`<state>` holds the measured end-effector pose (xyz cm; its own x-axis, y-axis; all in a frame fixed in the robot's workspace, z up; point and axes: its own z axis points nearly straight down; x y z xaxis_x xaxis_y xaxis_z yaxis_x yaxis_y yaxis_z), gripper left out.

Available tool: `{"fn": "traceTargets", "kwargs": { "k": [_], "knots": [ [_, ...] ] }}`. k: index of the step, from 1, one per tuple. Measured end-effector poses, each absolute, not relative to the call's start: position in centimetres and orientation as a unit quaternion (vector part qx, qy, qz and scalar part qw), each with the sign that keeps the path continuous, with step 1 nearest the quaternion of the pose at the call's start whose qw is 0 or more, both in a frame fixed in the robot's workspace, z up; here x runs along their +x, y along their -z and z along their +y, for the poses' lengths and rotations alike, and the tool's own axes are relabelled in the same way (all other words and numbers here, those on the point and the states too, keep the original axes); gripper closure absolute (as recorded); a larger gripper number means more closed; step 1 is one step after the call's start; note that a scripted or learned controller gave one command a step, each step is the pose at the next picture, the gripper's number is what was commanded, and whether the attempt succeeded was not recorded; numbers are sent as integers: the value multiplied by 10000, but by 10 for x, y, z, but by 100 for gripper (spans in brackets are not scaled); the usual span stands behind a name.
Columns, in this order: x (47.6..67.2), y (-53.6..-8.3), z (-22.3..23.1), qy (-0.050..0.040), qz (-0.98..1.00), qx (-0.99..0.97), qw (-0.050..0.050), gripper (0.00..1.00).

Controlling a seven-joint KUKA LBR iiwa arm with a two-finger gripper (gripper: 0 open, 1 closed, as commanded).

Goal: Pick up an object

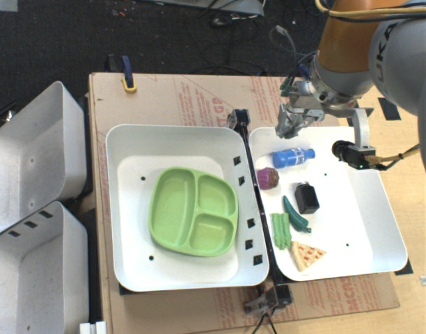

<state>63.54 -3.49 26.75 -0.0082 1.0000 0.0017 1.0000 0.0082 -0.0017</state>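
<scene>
My gripper (289, 125) hangs over the far left corner of the right bin (380, 214), just above and behind a blue bottle (293, 157) lying on its side. Nothing shows in its grasp. Nearer along the bin's left side lie a purple round fruit (267, 178), a black block (307, 197), a dark green curved vegetable (295, 214), a light green ridged piece (280, 230) and a pizza slice (308, 255).
The left bin (129, 158) holds a light green divided plate (194, 211). A black divider (253, 186) runs between the two bins. Two tilted white containers (32, 152) stand off the bench at the left. The right bin's right half is bare.
</scene>
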Motion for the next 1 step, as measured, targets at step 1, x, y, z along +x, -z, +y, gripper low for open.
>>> {"fn": "traceTargets", "kwargs": {
  "k": [1],
  "knots": [
    [639, -270, 19, 7, -7099, -7044, -2, 100]
  ]
}}
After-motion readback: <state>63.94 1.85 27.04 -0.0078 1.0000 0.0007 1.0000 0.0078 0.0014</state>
